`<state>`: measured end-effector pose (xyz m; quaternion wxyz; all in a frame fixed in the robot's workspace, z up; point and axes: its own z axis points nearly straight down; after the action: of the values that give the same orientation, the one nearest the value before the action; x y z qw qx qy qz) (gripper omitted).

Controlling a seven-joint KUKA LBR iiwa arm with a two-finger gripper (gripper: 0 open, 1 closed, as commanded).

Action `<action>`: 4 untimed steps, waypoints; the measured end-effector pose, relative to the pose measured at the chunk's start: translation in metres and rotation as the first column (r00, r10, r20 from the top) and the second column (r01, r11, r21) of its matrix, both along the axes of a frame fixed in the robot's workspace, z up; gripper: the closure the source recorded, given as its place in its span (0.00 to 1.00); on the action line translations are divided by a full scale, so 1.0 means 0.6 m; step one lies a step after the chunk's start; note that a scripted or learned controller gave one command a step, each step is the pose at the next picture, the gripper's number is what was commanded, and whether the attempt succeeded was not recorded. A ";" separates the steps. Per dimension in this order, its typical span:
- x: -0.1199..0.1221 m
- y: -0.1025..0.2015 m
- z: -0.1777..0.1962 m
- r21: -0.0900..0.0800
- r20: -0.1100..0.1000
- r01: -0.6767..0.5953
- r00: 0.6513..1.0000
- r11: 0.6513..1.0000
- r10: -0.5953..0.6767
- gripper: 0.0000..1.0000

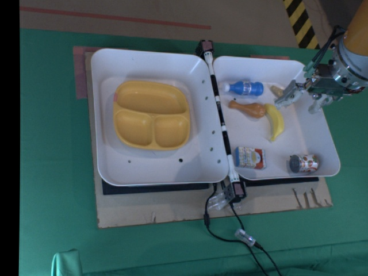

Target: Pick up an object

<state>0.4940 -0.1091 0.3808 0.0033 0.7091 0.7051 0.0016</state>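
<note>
A curved yellow banana point(276, 121) lies in the right white bin point(322, 148), touching a brown drumstick point(248, 108), with a blue bottle point(244, 88) beyond. The pincer point(303, 99) hangs above the bin's far right side, fingers apart, gripping nothing. A yellow sectioned tray point(152, 114) sits in the left bin point(103, 154).

Two bins sit side by side on the surface point(52, 154). The left bin point(103, 68) holds a tray point(151, 115). In the right bin point(322, 142), a bottle point(244, 88) lies at the back, a chicken leg point(248, 108) just before it, a banana point(276, 121) beside that. A box point(250, 157) and a can point(303, 163) lie in front.
</note>
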 end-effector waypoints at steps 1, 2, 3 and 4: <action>0.032 -0.048 -0.218 -0.001 -0.001 0.002 1.000 1.000 -0.002 0.00; 0.046 -0.075 -0.323 -0.003 0.009 0.002 1.000 1.000 -0.002 0.00; 0.050 -0.081 -0.297 -0.011 0.025 0.010 1.000 1.000 -0.010 1.00; 0.165 -0.017 -0.167 -0.002 0.006 -0.001 1.000 1.000 0.001 1.00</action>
<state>0.5933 -0.1191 0.2808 0.0061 0.7088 0.7054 0.0029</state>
